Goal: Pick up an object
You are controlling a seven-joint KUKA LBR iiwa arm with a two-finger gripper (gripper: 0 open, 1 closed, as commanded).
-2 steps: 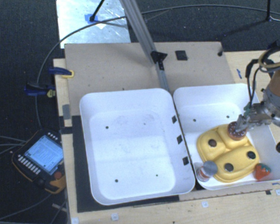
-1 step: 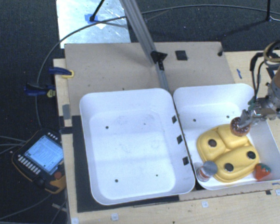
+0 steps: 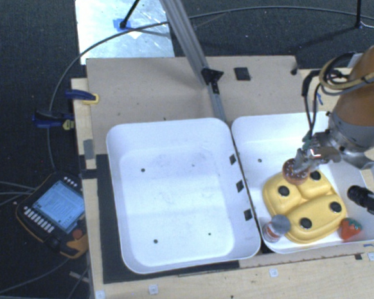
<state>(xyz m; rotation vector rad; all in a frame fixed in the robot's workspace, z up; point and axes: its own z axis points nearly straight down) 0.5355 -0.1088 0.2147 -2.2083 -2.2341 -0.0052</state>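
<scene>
In the right bin (image 3: 257, 140) lies a big yellow lumpy toy (image 3: 304, 207) with several black dots on it. A small brownish round thing (image 3: 296, 170) sits at the toy's upper edge. My gripper (image 3: 306, 159) hangs right over that brownish thing, reaching in from the right, and I cannot make out whether it touches it. A red strawberry-like piece (image 3: 350, 228) rests in the bin's front right corner. A small grey-capped object (image 3: 276, 225) lies at the toy's front left.
The left bin (image 3: 171, 192) stands beside the right one, divided from it by a rim with black clips (image 3: 240, 185). A slanted metal pole (image 3: 188, 36) crosses the back of the bench. A teach pendant (image 3: 53, 214) lies on the floor at left.
</scene>
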